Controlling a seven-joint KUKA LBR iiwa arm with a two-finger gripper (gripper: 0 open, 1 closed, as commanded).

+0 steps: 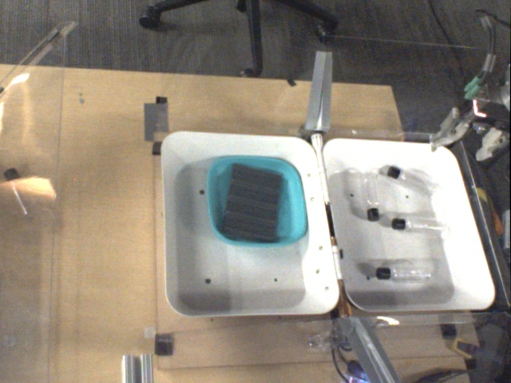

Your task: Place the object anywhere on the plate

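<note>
A teal square plate [297, 207] sits in the left white bin [182, 246], toward its back. A dark grey ribbed block [254, 204] lies flat on the middle of the plate, its long side running front to back. In the right white bin [467, 246] lie several clear vials with black caps, among them one at the back [391, 172], one in the middle [399, 224] and one near the front [397, 274].
A metal post [321, 94] stands behind the seam between the two bins. Cables and hardware [483, 114] crowd the far right edge. An office chair base [254, 14] stands on the floor beyond the wooden bench [80, 238].
</note>
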